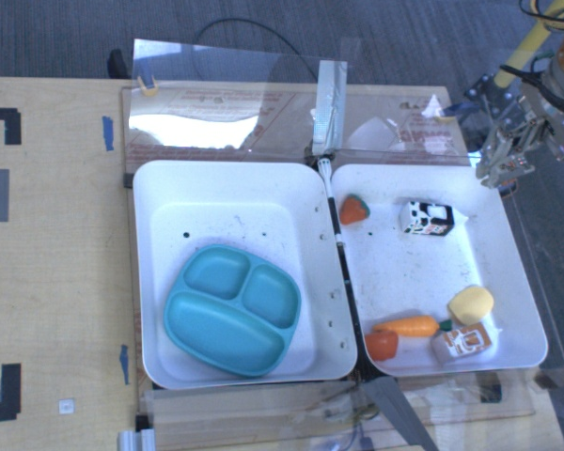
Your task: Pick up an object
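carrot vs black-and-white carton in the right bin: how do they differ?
The carrot is orange and slender; the black-and-white carton is boxy with a cow-like pattern. The carrot lies near the front edge among other items; the carton sits alone toward the back. Both rest on the floor of the right bin, apart from the gripper.

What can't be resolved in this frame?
- Tool, camera view: small and blurred at the right bin's far corner; finger state unreadable.
- Arm: cut off by the right edge.
- Small carton: print too small to read.
- Tomato: partly hidden by the carrot.
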{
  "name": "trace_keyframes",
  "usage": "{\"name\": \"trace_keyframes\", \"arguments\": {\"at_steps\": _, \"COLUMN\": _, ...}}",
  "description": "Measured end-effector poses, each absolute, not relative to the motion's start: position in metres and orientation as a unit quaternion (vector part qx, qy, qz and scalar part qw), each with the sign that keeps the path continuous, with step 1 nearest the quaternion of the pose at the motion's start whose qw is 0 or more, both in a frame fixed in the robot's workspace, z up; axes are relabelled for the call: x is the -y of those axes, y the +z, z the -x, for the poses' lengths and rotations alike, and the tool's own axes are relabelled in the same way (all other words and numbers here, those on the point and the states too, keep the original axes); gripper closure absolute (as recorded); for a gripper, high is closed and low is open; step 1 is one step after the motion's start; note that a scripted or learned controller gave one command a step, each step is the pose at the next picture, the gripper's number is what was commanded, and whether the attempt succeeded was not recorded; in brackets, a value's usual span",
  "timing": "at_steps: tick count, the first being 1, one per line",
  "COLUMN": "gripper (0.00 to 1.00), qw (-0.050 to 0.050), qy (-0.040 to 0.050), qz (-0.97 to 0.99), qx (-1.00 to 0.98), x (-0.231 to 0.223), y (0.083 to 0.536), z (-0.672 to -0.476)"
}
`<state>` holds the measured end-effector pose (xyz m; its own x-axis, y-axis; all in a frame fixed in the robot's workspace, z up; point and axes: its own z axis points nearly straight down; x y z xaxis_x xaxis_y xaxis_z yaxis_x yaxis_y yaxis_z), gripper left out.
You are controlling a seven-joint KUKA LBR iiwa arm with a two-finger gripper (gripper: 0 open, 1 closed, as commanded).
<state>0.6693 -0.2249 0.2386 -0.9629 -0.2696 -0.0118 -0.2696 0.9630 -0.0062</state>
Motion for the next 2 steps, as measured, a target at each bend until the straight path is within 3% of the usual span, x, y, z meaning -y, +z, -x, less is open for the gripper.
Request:
{"name": "trace_keyframes", "arguments": {"at_steps": 1, "gripper": 1.00, "qw": 0.005, "qy": -0.0009, "qz": 0.061, "qx": -0.998, "x": 0.223, "y": 0.257, "z": -0.666}}
{"name": "trace_keyframes", "arguments": {"at_steps": 2, "gripper": 1.00, "qw": 0.006, "qy": -0.0019, "qz": 0.135, "qx": -0.991, "x": 0.223, "y": 0.307, "z": -0.669}}
